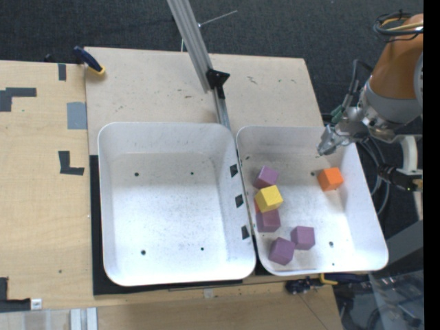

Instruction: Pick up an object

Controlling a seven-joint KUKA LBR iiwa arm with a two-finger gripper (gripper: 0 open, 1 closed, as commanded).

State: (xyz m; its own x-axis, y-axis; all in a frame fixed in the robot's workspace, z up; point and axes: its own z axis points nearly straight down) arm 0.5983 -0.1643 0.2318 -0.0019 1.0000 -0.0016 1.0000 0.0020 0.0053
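From my remote station: an orange cube [331, 178] lies near the right bin's [364, 243] far right wall; a yellow cube [269, 198] and four purple cubes [292, 243] sit left of it. My gripper [328, 145] hovers just beyond the orange cube, holding nothing.

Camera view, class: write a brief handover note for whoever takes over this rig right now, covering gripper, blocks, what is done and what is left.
Gripper: above the right bin's far edge, holding nothing visible.
Blocks, all in the right bin: orange block nearest the gripper; yellow block; four purple blocks.
Done: no pick yet.
Left: grasp and lift one block; orange looks the easiest.
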